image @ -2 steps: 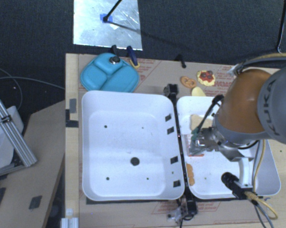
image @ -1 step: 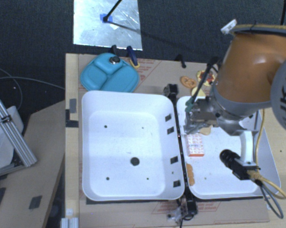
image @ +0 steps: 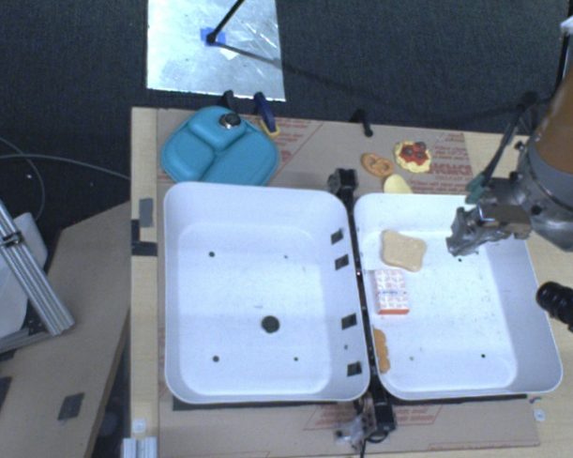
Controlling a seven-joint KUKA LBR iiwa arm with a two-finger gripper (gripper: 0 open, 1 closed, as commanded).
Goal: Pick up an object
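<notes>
In the right bin lie a tan slice of bread, a white packet with a red pattern and a small brown cookie-like piece by the bin's left wall. My gripper hovers over the upper part of the right bin, a short way to the right of the bread slice. Nothing shows between its fingers.
The left bin holds a small dark round object. Behind the bins lie a blue sectioned tray, a pretzel-like toy, a small pizza toy and a pale yellow piece. A foil sheet lies at the back.
</notes>
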